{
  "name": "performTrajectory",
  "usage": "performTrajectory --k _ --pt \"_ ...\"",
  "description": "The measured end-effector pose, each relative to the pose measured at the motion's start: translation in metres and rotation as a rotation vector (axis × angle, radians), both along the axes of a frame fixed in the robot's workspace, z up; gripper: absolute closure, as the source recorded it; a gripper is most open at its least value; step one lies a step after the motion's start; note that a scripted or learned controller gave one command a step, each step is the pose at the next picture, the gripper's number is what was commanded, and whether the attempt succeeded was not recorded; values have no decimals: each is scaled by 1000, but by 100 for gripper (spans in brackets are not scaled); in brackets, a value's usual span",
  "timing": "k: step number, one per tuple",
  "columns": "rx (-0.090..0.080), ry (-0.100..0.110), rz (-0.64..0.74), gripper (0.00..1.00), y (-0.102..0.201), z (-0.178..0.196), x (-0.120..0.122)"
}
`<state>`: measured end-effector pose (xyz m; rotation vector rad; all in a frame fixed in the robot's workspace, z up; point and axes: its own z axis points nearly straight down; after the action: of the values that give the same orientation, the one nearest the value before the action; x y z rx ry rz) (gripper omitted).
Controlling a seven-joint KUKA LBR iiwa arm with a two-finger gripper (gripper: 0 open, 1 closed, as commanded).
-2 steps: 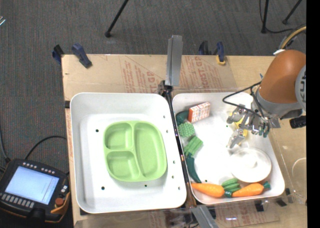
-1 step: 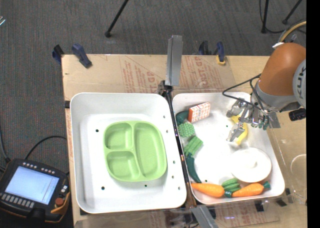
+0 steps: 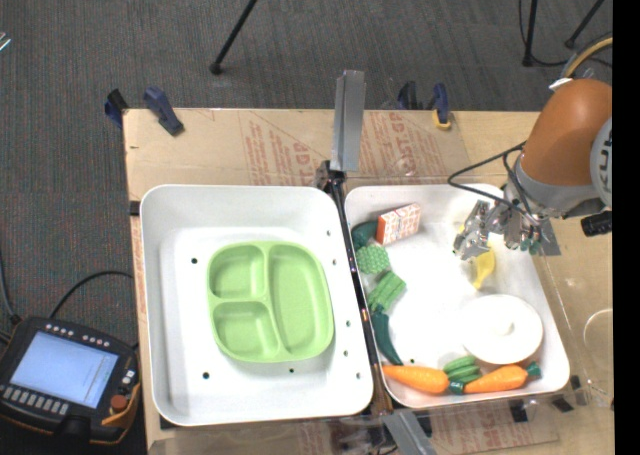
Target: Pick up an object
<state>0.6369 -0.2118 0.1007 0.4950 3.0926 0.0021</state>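
Grey carpet floor (image 3: 150, 23) is seen around the bench (image 3: 250, 138). Tripod legs (image 3: 245, 13) are set behind the bench; a pendant (image 3: 65, 373) is laid left of it.

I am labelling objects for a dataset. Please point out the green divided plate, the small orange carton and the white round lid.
green divided plate (image 3: 270, 303), camera view, middle ridge
small orange carton (image 3: 399, 224), camera view, front face
white round lid (image 3: 502, 328), camera view, centre of top
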Motion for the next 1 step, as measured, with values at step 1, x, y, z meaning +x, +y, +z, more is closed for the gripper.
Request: performTrajectory --k 1 --pt "0 1 0 0 0 -1 0"
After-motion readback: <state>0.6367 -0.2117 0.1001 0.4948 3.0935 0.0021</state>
